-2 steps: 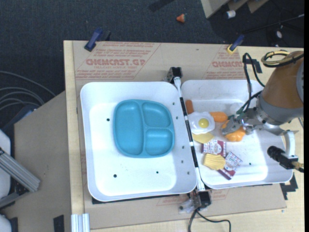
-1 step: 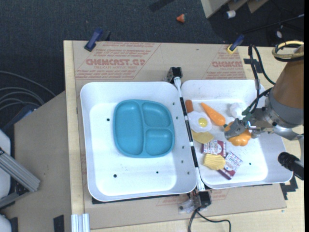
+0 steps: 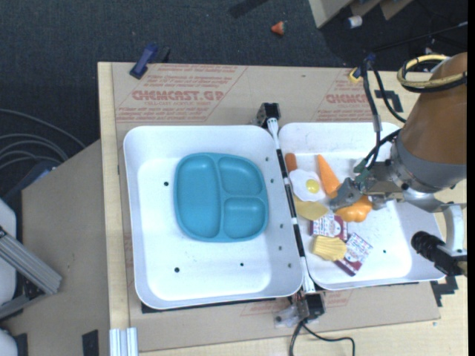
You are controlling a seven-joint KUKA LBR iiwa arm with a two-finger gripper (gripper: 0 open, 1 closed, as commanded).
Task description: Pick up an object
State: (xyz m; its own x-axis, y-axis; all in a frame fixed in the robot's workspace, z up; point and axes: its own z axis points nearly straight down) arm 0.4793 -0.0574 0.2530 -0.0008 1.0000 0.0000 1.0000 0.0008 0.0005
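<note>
The right bin [image 3: 393, 262] holds several toy foods: a carrot [image 3: 327, 173], a fried egg [image 3: 308, 186], a red sausage [image 3: 291, 161], an orange fruit [image 3: 358, 213], a yellow wedge [image 3: 311, 210], a yellow cracker [image 3: 329, 248] and two printed packets [image 3: 331, 228] [image 3: 357, 250]. My gripper [image 3: 355, 193] reaches in from the right and hangs low over the bin's middle, just above the orange fruit and right of the carrot's tip. The gripper body hides part of the orange pieces under it.
The left bin [image 3: 148, 199] holds a blue divided plate [image 3: 220, 196]. A black clamp [image 3: 269, 113] sits at the far end of the ridge between the bins. The grey arm [image 3: 434, 139] covers the right bin's right side. Cables run over the back right.
</note>
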